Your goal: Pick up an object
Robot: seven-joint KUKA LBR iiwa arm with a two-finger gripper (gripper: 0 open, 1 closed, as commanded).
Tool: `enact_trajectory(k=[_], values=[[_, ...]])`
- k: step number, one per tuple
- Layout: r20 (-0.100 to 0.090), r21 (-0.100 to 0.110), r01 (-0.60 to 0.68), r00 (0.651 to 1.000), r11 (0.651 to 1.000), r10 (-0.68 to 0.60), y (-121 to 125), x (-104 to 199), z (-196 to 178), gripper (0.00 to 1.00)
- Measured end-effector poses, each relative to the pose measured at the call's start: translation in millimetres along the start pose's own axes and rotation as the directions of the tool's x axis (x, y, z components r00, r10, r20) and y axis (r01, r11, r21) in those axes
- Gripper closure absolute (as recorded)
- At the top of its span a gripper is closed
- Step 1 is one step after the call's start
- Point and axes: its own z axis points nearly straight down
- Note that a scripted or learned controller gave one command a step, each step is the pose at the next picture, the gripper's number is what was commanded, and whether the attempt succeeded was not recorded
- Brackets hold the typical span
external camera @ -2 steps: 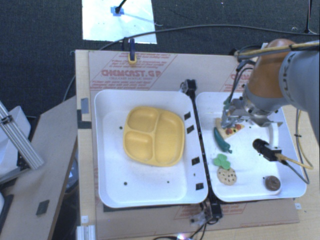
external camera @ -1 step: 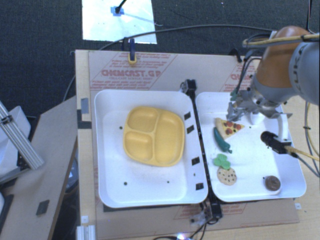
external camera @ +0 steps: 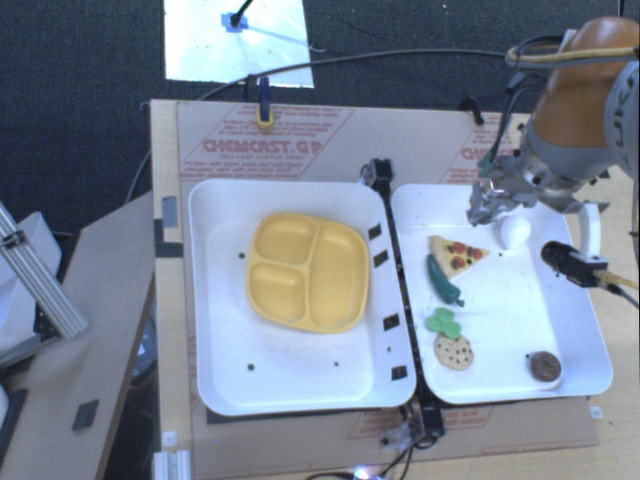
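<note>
White and round, the egg lies just beside my gripper, toward the arm; it may roll off if nudged. Whether my gripper is clenched, I cannot tell.

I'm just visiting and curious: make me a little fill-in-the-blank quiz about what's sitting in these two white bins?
1. The yellow divided plate lies in the ____ bin.
2. The pizza slice is shaped like a ____.
3. The white egg lies in the same bin as the chocolate-chip ____.
4. The gripper hovers over the ____ bin.

Missing words: left; triangle; cookie; right
</note>
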Motion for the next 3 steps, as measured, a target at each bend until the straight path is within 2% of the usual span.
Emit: enact_trajectory(k=[1, 2, 3], values=[[-0.002, 0.006, 0.005, 1.0, 1.0, -0.005, 4.4, 62.0, 7.1, 1.0], [-0.004, 0.005, 0.007, 1.0, 1.0, -0.007, 8.1, 118.0, -1.3, 1.0], [-0.003, 0.006, 0.006, 1.0, 1.0, -0.006, 11.7, 175.6, 11.5, 1.0]])
